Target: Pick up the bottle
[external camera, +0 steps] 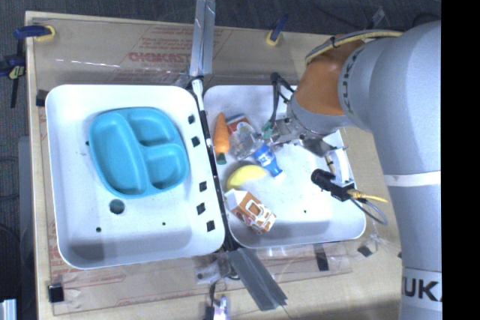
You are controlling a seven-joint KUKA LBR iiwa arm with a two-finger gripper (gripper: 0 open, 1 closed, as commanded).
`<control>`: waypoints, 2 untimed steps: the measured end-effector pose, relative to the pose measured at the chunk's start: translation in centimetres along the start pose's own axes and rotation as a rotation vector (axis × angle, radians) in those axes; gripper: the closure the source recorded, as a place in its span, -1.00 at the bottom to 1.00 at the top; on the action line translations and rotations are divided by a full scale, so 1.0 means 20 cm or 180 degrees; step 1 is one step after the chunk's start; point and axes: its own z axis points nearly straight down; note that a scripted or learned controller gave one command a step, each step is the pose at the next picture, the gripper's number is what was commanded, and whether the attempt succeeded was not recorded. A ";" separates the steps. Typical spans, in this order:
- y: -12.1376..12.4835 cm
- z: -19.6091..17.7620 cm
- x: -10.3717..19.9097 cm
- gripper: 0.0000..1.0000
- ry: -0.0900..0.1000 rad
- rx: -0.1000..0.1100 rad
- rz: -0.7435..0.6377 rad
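The clear bottle (255,146) with a blue label is lying in the right bin (315,225), between the carrot (221,133) and banana (246,175). The gripper (279,130) is hovering at its upper end; the arm's wrist is hiding whether it is grasping anything.

Bulky grey arm (397,109), orange band (321,86) above wrist, white "UK" lettering.
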 end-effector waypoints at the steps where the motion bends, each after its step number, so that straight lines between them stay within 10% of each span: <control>1: 0.10 -0.01 0.02 -1.00 0.0004 -0.0004 -0.0198; 2: 0.10 -0.05 0.02 1.00 0.0003 0.0005 -0.0211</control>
